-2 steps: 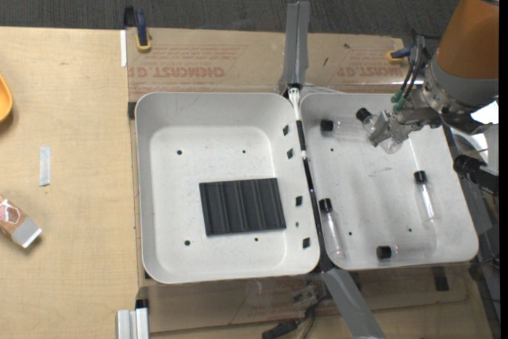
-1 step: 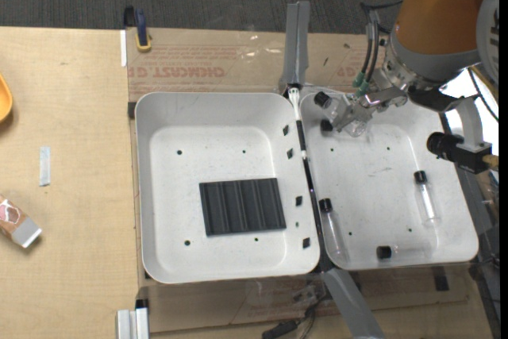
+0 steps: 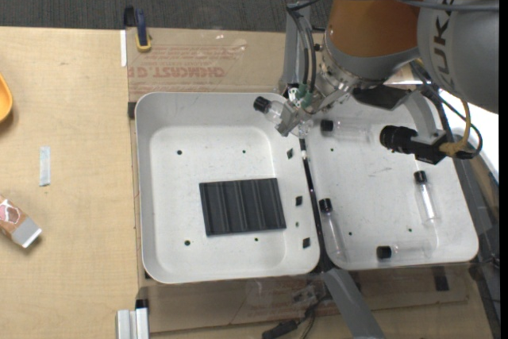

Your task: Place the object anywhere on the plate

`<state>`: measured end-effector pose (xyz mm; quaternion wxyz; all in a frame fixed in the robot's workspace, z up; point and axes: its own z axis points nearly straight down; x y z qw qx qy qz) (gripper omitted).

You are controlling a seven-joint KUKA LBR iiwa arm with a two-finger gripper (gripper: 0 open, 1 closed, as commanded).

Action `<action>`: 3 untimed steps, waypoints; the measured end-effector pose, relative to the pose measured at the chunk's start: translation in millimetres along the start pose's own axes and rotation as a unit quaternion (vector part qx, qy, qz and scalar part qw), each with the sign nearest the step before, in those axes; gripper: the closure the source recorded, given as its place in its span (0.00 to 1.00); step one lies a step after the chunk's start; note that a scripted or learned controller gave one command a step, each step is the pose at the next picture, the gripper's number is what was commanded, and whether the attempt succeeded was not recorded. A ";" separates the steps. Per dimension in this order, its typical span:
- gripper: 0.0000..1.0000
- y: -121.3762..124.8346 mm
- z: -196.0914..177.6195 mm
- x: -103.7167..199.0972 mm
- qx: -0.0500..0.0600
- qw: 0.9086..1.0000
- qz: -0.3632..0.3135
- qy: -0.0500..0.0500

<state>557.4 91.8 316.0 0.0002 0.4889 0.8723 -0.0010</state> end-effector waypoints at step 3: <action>1.00 -0.8 8.7 73.1 0.002 1.000 0.008 0.000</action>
